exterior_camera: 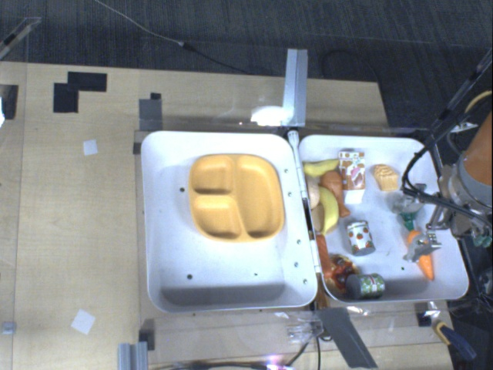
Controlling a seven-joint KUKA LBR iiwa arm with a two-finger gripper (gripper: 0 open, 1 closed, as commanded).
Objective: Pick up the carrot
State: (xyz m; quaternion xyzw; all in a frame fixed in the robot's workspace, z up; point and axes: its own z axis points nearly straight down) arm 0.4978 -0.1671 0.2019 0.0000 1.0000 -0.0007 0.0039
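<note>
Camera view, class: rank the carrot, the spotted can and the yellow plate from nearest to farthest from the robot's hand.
1. Carrot, right bin, just below the hand.
2. Spotted can, middle of the right bin.
3. Yellow plate, left bin, farthest.

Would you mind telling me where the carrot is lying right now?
The carrot lies in the right-hand bin, near its right wall towards the front corner, directly beneath the pincer and to the right of the upright can.
</note>
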